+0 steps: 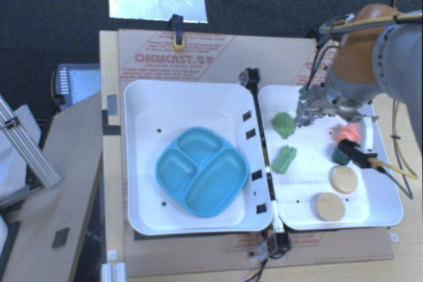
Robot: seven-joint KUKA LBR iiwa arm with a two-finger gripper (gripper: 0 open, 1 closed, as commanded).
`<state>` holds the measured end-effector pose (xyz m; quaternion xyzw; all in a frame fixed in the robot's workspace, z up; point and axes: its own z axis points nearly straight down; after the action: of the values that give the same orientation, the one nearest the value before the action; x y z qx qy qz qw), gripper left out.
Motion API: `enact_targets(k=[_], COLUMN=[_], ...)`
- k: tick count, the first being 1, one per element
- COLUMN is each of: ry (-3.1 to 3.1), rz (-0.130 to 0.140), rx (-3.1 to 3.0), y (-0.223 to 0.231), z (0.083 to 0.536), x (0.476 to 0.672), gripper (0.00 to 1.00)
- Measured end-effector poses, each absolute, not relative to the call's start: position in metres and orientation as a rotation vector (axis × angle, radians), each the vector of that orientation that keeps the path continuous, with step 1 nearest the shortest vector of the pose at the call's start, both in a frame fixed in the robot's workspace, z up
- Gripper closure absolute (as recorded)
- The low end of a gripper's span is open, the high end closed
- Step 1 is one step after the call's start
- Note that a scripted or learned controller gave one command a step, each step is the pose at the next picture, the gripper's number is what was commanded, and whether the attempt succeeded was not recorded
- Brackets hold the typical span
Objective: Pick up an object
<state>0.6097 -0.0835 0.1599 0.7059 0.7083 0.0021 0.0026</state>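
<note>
The right bin holds several small items. A light green lump lies near its left wall, with a ridged green piece just in front of it. An orange-pink item and a dark green item lie further right. Two tan discs sit toward the front. My gripper hangs low over the bin, just right of the light green lump and close to it. Nothing can be seen in its grasp.
The left bin holds a blue divided plate. A black divider with clips runs between the bins. The grey arm and its orange band cover the right bin's back right corner. Cables trail along its right side.
</note>
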Motion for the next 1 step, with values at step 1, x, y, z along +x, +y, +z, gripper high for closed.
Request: enact_targets(k=[1], ry=[2.218], rz=[0.006], rx=[2.217], y=[-0.0922], z=[0.2161], x=[0.6051], gripper=[1.0])
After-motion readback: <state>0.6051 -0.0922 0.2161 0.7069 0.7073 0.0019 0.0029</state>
